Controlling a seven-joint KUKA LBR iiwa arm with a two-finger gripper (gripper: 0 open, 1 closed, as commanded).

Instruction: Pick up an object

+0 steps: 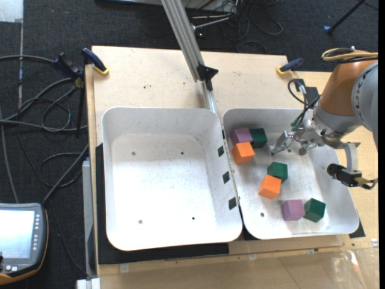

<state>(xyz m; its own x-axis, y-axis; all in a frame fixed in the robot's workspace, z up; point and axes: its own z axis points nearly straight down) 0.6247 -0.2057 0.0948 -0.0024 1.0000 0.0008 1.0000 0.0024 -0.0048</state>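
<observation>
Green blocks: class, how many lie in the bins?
3, all in the right bin: one at the top beside a purple block, one mid-bin, one bottom right. None seems hidden.

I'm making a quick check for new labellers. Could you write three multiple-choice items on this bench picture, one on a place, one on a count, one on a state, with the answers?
1. Which bin holds the cubes?
A. the left bin
B. the right bin
C. both bins

2. How many orange cubes are there?
A. one
B. two
C. three

3. What is the gripper doing?
A. hanging over the right bin with no cube in it
B. carrying a purple cube
C. resting in the left bin

Answers:
1. B: all six cubes lie in the right bin; none lie in the left bin.
2. B: one orange cube sits by the divider, another mid-bin.
3. A: the gripper is above the right bin, apart from every cube.
</observation>
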